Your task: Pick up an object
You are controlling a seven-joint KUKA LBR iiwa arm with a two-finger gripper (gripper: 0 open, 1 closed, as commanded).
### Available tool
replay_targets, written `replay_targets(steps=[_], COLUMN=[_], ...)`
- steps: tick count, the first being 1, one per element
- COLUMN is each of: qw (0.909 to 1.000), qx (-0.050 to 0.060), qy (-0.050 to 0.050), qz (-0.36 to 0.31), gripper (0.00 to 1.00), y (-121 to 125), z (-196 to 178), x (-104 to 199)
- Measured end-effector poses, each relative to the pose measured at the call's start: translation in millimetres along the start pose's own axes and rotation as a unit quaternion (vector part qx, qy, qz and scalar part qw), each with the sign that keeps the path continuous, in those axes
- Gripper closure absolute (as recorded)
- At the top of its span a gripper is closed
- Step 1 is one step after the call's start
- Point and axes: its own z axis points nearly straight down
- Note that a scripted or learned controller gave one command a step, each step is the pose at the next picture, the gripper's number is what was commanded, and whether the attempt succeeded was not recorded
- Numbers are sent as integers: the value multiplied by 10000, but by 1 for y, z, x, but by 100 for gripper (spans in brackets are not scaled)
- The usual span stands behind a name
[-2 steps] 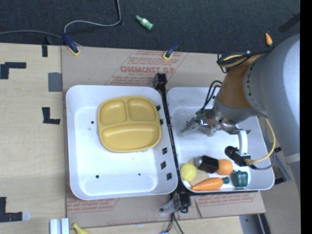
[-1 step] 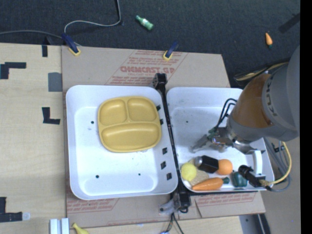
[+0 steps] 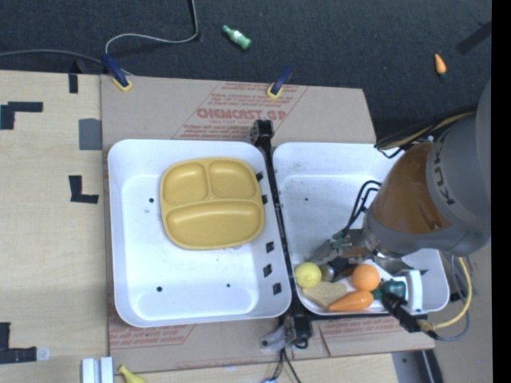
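Observation:
In the right bin (image 3: 319, 178), near its front edge, lie a yellow lemon-like ball (image 3: 308, 275), an orange ball (image 3: 366, 278), an orange carrot shape (image 3: 351, 300) and a tan bread-like piece (image 3: 323, 294). My gripper (image 3: 345, 255) reaches down over this cluster, its dark tip just above and between the yellow ball and the orange ball. The wrist and arm hide the fingers. A green and white object (image 3: 397, 287) sits to the right of the orange ball.
The left bin (image 3: 136, 238) holds a yellow divided plate (image 3: 212, 201) at its back half. A black divider (image 3: 271, 214) runs between the bins. Cables hang beside the arm at the right bin's right side.

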Motion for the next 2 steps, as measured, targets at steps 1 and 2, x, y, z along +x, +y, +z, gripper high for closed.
replay_targets(steps=[1,2], qw=[10000,10000], qx=[-5,37], qy=[7,14], qz=[-1,-10], gripper=[100,100], y=[1,10], z=[-10,-169], x=[1,70])
